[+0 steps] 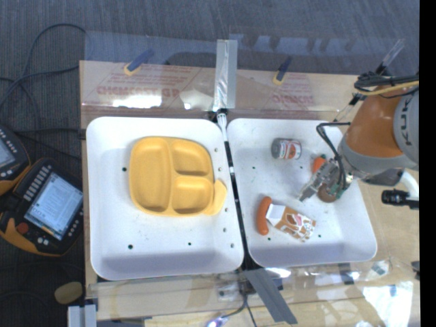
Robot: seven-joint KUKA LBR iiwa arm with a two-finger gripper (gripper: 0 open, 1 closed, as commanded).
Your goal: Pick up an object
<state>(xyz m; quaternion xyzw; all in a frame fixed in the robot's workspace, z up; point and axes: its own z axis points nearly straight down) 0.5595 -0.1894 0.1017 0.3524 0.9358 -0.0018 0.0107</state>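
Observation:
My gripper (320, 184) hangs low over the right side of the right bin (354, 240), pointing down and left. A small orange piece (318, 163) lies just above its fingers, and a brown round thing (328, 195) sits right under the wrist, partly hidden. A small can (286, 148) lies on its side to the upper left. Lower in the bin are an orange sausage-shaped piece (263, 215) and a white and brown packet (291, 222). Nothing shows between the fingers.
The left bin (109, 251) holds a yellow divided tray (174, 176). A silver strip (225, 73) stands at the back between the bins. Cables and a teach pendant (48, 203) lie off the bench at left.

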